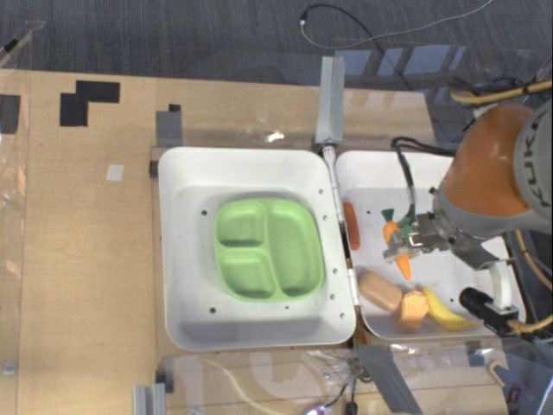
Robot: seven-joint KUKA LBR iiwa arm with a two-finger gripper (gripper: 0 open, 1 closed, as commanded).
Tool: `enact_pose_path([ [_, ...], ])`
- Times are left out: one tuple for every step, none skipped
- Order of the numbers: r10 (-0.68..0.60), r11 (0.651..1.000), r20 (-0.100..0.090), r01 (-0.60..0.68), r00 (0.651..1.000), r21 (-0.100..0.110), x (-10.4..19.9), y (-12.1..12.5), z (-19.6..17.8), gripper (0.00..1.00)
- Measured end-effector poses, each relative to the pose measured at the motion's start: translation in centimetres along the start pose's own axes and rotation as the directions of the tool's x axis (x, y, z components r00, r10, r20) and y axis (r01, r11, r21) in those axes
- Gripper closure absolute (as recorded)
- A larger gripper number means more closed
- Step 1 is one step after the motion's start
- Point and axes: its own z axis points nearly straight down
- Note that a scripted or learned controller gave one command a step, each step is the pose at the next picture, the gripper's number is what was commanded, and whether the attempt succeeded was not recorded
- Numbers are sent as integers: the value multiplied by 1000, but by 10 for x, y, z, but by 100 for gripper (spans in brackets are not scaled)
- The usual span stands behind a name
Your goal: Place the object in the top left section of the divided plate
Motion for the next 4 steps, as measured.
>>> enact_pose_path([
  [-247, 969, 0, 247, 969, 1, 52, 61, 1, 100],
  [-436, 900, 2, 436, 900, -2, 70, 132, -1, 100],
  [-524, 852, 3, 524, 852, -3, 67, 154, -1, 100],
  [-428, 904, 1, 428, 904, -3, 120, 171, -1, 100],
])
